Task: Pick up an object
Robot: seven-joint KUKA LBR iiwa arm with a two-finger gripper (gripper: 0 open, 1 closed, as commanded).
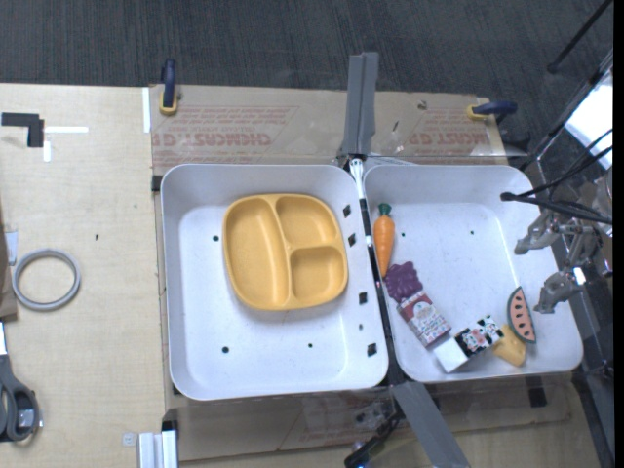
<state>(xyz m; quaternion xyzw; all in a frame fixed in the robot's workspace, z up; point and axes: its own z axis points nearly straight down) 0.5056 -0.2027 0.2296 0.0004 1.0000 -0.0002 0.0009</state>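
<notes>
In the right bin [458, 203] an orange carrot [383, 241] lies against the left wall, with a purple grape bunch [403, 280] just below it. A red and white carton [423, 320] sits beneath the grapes. Near the front edge are a small black and white cow-patterned carton [472, 342], a yellow wedge [510, 350] and a watermelon slice [521, 314]. My gripper [539, 271] hangs over the bin's right rim, above the watermelon slice. Its two metal fingers are spread open with nothing between them.
The left bin [195, 359] holds a yellow divided plate [286, 252]. A grey divider rail [361, 105] runs between the bins. On the bench to the left lie a tape ring [44, 279] and scissors [18, 408]. Black cables [556, 188] cross at the right.
</notes>
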